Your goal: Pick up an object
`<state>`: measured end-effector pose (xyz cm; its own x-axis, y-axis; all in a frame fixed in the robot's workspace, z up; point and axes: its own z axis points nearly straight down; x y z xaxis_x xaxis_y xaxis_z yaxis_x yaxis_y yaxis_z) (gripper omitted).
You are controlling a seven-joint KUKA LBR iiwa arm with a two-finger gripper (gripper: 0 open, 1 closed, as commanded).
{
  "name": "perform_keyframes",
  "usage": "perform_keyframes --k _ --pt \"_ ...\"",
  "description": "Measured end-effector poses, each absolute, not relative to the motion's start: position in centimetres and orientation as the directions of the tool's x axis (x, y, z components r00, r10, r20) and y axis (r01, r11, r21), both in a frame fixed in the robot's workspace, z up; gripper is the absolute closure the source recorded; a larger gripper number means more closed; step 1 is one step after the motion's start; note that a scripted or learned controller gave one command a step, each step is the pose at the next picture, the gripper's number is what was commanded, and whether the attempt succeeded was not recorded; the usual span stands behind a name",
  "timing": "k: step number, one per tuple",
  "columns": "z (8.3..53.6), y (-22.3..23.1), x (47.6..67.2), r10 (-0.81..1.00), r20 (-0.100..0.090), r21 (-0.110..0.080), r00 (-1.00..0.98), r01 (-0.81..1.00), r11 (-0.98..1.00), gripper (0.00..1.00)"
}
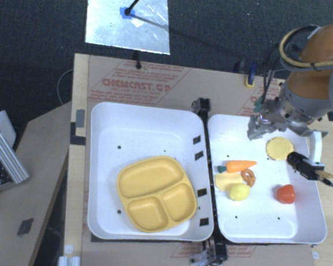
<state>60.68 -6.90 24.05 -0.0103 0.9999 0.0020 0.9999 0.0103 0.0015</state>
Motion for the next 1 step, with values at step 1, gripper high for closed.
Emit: perform_keyframes --k 1 --pt "24.66 -1.98 59.49 1.0 0.002 0.001 -0.01 1.0 0.01 1.0"
